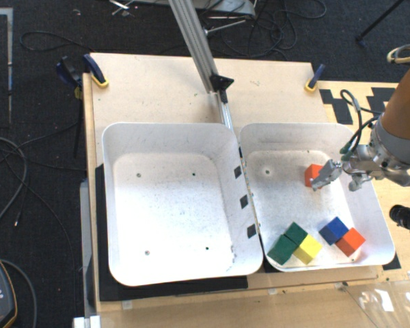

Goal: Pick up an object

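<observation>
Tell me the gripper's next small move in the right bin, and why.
Probably lower the gripper slightly toward the orange block beside it. The block lies by the fingers, not between them, so nothing is held yet.

- a pale wooden bench top (164, 91) lies on a dark carpeted floor (34, 19).
- two shallow white bins sit on it side by side, touching along their inner edges: the left bin (116, 203) and the right bin (260, 142).
- a slanted aluminium rail (191, 36) runs from the top of the view down to the seam between the bins.
- yellow-tipped clamps grip the bench's far corners, one at the left (94, 72) and one at the right (314, 78).
- black cables (7, 176) trail over the floor at the left.
- a black-and-white patterned marker (365, 101) lies at the bench's right.
</observation>
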You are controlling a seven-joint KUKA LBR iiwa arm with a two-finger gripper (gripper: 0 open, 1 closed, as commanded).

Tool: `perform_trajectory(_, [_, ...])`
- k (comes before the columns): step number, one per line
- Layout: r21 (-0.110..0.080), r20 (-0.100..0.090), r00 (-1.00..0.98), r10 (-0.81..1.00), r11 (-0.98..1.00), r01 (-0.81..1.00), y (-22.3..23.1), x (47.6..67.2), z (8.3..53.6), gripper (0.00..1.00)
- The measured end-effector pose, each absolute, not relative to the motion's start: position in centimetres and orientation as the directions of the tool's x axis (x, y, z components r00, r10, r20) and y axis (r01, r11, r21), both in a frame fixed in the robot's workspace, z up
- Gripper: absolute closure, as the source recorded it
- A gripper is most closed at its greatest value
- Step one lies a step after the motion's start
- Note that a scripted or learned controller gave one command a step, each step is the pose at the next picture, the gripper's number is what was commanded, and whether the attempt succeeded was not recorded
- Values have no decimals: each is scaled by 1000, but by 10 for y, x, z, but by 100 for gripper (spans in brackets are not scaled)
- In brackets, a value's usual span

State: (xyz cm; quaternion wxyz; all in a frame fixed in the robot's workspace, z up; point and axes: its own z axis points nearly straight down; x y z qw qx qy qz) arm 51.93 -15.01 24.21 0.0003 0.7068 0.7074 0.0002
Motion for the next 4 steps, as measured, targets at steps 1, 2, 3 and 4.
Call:
perform_trajectory(1, [-6,0,-1,1000,1,1000,-184,576,97,0])
perform_trajectory(2, [6,-2,-6,1000,6,1000,-166,630,96,0])
perform_trajectory(3, [2,-2,-5,1000,5,1000,-167,628,105,100])
perform_trajectory(4, [8,2,-9,1000,9,1000,-81,606,200,100])
